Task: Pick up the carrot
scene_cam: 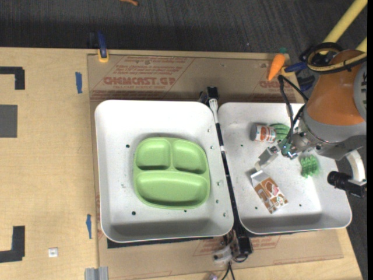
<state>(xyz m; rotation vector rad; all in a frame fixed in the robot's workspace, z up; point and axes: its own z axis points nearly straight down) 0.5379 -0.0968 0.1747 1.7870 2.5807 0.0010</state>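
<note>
The carrot [276, 66] lies on the surface [46, 156] outside both bins, at twelve o'clock of the right bin [326, 214], beside a black cable. The claw [273, 154] hangs low inside that right bin, well apart from the carrot; whether it is wide or narrow I cannot tell. Just at six o'clock of it lies a packet [269, 192], a can [264, 133] at eleven, broccoli [310, 165] at three. In the left bin [116, 121] sits a green tray [172, 172].
</note>
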